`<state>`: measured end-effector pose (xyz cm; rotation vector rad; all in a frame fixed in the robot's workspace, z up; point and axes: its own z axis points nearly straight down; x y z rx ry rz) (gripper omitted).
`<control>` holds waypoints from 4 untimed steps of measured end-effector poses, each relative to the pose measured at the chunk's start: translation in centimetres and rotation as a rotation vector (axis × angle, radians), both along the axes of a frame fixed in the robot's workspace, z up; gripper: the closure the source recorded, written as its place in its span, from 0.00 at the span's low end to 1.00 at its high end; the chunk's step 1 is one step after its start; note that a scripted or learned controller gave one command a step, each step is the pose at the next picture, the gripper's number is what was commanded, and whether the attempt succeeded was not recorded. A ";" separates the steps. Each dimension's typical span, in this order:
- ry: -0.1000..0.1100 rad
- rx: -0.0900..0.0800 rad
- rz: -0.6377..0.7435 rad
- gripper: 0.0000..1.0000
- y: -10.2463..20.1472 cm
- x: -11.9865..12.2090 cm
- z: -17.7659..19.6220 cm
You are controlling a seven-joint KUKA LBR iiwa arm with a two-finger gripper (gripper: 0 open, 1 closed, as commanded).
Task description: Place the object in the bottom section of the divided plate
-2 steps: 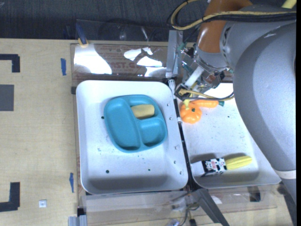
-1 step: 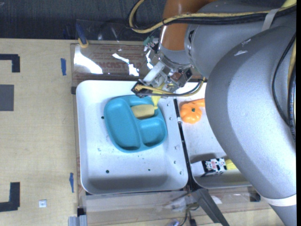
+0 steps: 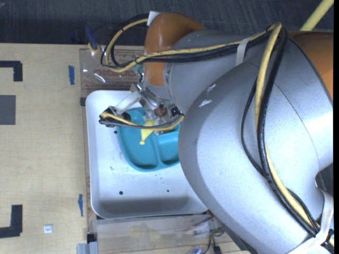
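Filling the right and lower right of the frame: the grey arm (image 3: 254, 142), cabled, blocking much of the bench. Beyond it, at lower centre, bare floor of the white bin (image 3: 137, 194). Farther in, mid-frame, the blue divided plate (image 3: 145, 152), right side hidden under the arm. At the plate's upper edge, a small yellow object (image 3: 144, 135), long axis roughly up-down in the frame, directly below the gripper (image 3: 153, 115). Possibly hanging from the gripper, possibly already lying on the plate; too obscured to say, and the gripper's state cannot be told. Which plate section lies beneath also unclear. Farthest, top centre, the orange band (image 3: 167, 28).
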<state>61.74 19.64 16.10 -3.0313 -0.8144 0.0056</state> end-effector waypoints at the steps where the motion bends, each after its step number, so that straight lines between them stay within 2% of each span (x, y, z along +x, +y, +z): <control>1: -0.008 0.001 -0.324 1.00 2.9 1.7 12.2; 2: 0.008 -0.008 -0.151 1.00 2.6 3.7 -0.6; 3: -0.006 -0.001 -0.325 1.00 2.8 3.8 2.8; 4: 0.004 -0.004 -0.196 1.00 2.8 4.2 -3.3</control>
